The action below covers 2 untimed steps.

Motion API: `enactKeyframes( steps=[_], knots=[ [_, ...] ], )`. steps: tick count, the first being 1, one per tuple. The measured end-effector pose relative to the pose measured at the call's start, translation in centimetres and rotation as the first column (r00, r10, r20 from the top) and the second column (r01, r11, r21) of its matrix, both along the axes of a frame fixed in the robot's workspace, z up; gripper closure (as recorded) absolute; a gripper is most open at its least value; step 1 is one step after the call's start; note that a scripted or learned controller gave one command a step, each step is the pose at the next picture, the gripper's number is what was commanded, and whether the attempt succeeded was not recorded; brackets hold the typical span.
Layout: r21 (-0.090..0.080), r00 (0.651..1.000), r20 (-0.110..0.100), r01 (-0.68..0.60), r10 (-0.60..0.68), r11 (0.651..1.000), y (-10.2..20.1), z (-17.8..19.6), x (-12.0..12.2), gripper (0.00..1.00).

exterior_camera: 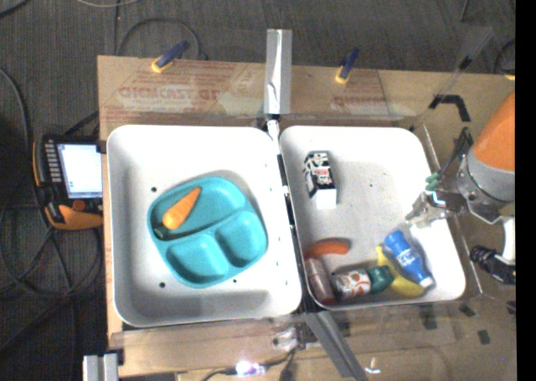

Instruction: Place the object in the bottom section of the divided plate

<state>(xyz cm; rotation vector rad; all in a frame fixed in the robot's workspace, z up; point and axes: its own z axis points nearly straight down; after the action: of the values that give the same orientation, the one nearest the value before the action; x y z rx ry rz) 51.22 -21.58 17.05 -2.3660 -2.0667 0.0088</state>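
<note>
A turquoise divided plate lies in the left bin. An orange carrot rests in its upper-left section; the two lower sections hold nothing. My gripper hangs at the right edge of the right bin, just above a blue bottle. Nothing shows between its fingers. In the right bin lie a small black-and-white carton, an orange-red sausage shape, a can and a yellow piece.
Two clamps sit on the wooden board behind the bins. A handheld pendant lies left of the left bin. A metal post stands between the bins at the back.
</note>
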Motion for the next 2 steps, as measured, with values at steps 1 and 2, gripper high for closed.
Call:
enactKeyframes(
  steps=[1, 2],
  knots=[
    [-0.002, 0.826, 0.003, 0.564, -0.564, 0.826, -0.2, 4.4, -1.2, 1.0],
    [-0.001, 0.741, 0.004, 0.671, -0.671, 0.741, -0.3, 8.9, -1.2, 1.0]
  ],
)
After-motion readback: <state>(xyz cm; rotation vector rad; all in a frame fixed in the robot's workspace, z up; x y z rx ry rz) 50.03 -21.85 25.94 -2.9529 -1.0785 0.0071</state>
